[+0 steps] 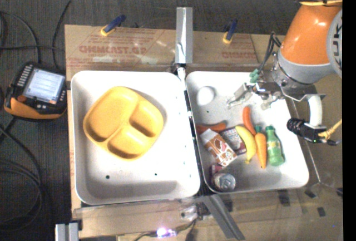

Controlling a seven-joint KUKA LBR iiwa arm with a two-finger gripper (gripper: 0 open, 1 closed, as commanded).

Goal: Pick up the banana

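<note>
The curved yellow banana (247, 142) lies in the right shallow white bin (289, 178), between a small printed snack packet (220, 148) on its left and an orange carrot (260, 148) on its right. The silver two-finger pincer (243, 96) hovers farther back over the same bin, fingers spread and holding nothing.

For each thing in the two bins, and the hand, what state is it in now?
hand: above the right bin, fingers apart, holding nothing.
banana: lying flat in the right bin, not grasped.
yellow plate: lying in the left bin, tilted to the bin's sides.
green bottle: lying on its side, beside a carrot.
can: lying near the front wall.
white ball: resting apart near the back.
</note>
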